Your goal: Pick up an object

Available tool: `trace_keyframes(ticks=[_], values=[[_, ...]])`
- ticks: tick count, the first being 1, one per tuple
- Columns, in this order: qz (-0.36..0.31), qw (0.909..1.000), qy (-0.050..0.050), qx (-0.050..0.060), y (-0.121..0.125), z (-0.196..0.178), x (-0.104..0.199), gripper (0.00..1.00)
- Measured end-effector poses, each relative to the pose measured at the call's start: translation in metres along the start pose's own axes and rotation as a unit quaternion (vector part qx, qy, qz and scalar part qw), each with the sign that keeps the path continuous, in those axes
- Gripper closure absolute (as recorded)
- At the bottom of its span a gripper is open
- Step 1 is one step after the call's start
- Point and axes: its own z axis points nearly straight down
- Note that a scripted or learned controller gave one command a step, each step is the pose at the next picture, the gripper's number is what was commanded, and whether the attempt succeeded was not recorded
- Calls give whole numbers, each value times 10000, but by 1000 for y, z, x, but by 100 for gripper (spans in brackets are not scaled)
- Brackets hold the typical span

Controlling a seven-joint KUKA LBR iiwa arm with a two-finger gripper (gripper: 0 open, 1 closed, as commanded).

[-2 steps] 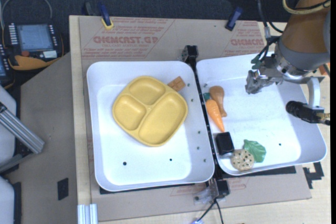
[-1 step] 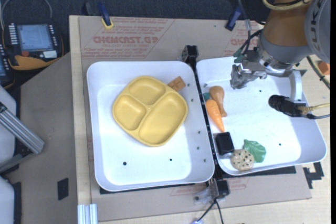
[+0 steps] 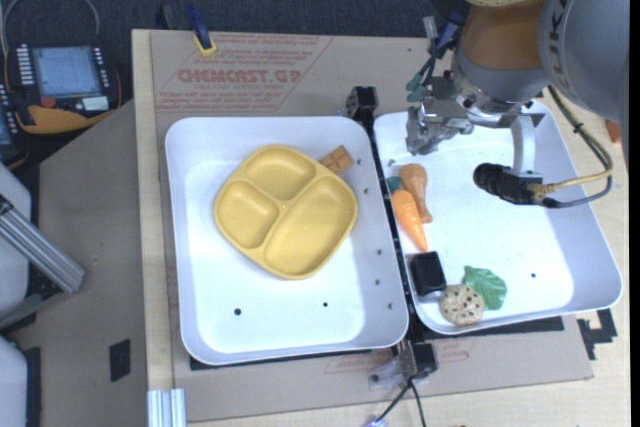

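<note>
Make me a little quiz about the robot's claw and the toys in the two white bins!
1. True or false: the yellow plate lies in the same bin as the carrot.
2. Which thing lies nearest the cookie? A) the green leaf B) the brown block C) the yellow plate
3. Fill in: the claw hangs over the ____ bin.

Key
1. False. The plate lies in the left bin; the carrot lies in the right bin.
2. A. The leaf touches the cookie.
3. Right, near its far-left corner, above the carrot.
</note>
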Motion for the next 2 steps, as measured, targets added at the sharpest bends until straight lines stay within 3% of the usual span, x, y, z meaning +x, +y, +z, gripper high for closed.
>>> trace_keyframes(ticks=[2], values=[[3, 10000, -2, -2, 27, 15, 85, 100]])
